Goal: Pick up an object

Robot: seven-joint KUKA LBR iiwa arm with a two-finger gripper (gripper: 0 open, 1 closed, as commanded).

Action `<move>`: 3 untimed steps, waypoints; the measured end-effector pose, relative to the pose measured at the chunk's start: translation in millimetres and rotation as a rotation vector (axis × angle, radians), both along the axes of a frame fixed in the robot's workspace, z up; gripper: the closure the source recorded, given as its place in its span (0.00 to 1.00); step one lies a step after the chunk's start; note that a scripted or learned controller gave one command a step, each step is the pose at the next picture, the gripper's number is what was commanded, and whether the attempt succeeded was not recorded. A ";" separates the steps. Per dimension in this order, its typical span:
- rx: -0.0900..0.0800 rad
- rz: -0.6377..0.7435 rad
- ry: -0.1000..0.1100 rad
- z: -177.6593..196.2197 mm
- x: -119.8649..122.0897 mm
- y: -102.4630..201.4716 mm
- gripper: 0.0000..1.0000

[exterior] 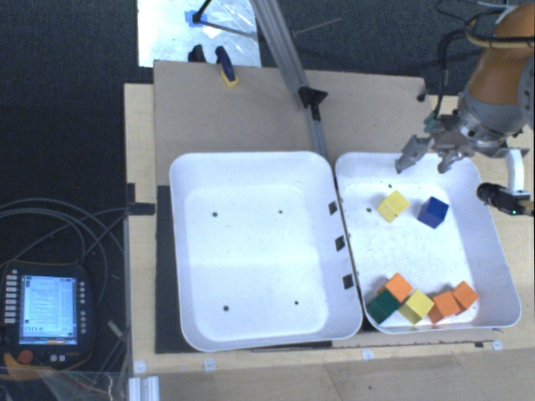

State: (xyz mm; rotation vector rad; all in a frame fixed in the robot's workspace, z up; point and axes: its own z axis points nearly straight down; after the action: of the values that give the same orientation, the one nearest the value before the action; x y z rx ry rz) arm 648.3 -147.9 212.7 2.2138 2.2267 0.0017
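Two shallow white plastic bins sit side by side on the bench. The left bin shows bare floor with a few dark dots. The right bin holds small cubes: a yellow cube and a blue cube near each other in the far half, well apart from a cluster at the near edge made up of a green cube, an orange cube, a second yellow cube, and two more orange cubes touching one another. The grey arm with its orange band reaches in from the right, wrist over the far rim of the right bin. The two-finger gripper has its fingers spread, nothing between them. The yellow and blue cubes lie just beside the fingertips, toward the near side, not touching them.
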 end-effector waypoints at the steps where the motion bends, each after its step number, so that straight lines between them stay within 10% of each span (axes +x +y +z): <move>1: -0.001 0.000 0.000 0.1 0.0 0.0 0.00; 3: 0.000 -0.002 0.004 -103.6 7.8 -5.8 0.00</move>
State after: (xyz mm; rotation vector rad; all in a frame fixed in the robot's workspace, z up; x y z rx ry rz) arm 656.1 -153.7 109.0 2.2177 2.2269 -0.0030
